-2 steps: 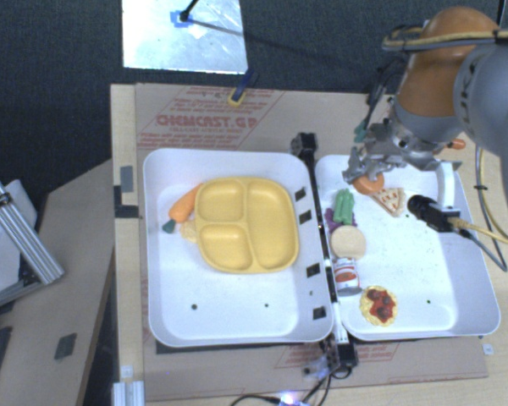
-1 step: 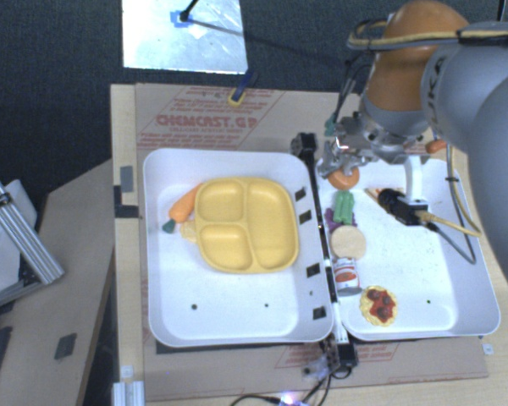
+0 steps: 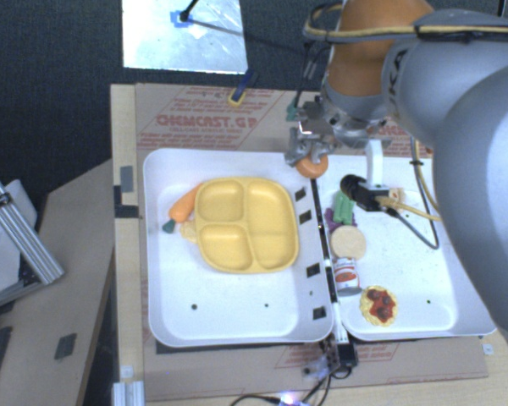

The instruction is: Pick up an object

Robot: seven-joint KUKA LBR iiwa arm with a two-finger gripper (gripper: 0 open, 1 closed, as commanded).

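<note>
Two white bins stand side by side: the left bin (image 3: 237, 311) and the right bin (image 3: 423, 269). In the left bin there is one yellow divided plate (image 3: 241, 225). One carrot (image 3: 184, 203) lies against the plate's left edge, and one small pale piece (image 3: 189, 232) sits just below the carrot, also touching the plate.

In the right bin I count five things, all close to the wall shared by the bins: one green piece (image 3: 345, 210), one small purple piece (image 3: 330, 220) beside it, one round beige disc (image 3: 348, 243), one small can with a red label (image 3: 345, 275) and one red and yellow flat piece (image 3: 379, 304) near the front.

One orange round piece (image 3: 311, 167) is at the far end of the shared wall, directly under the gripper (image 3: 311, 155) and touching its tip. I cannot tell if the gripper is open, closed or clamped on this piece.

The arm (image 3: 457, 83) comes in from the right. Its orange band is above the wrist, and the gripper points down at the far end of the bins.
</note>
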